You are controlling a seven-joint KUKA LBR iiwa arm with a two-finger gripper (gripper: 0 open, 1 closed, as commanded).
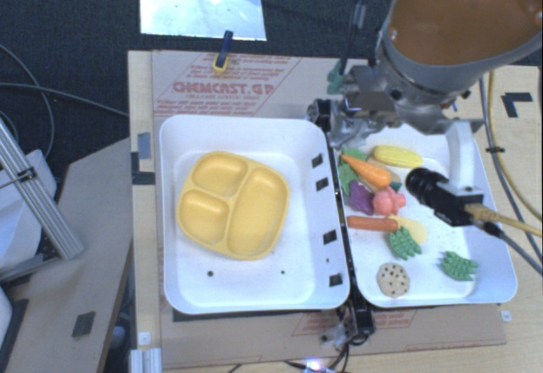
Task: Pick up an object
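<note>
Whether the jaws stand open or shut cannot be told, the gripper (349,127) hanging at the right bin's (496,278) upper left corner; toy foods, carrot (366,169) among them, lie just below; left bin (170,278) holds a yellow tray (233,203).

Yellow tray (232,203), white bins (254,130)

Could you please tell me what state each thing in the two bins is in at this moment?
Yellow three-compartment plastic plate: flat in left white bin, nothing in it.
Orange toy carrot: lying in right white bin, by its left wall.
Yellow toy corn cob: lying beside carrot.
Round speckled toy cookie: flat, apart from others.
Green leafy toy: lying alone.
Pincer: above right bin's far left corner.
</note>
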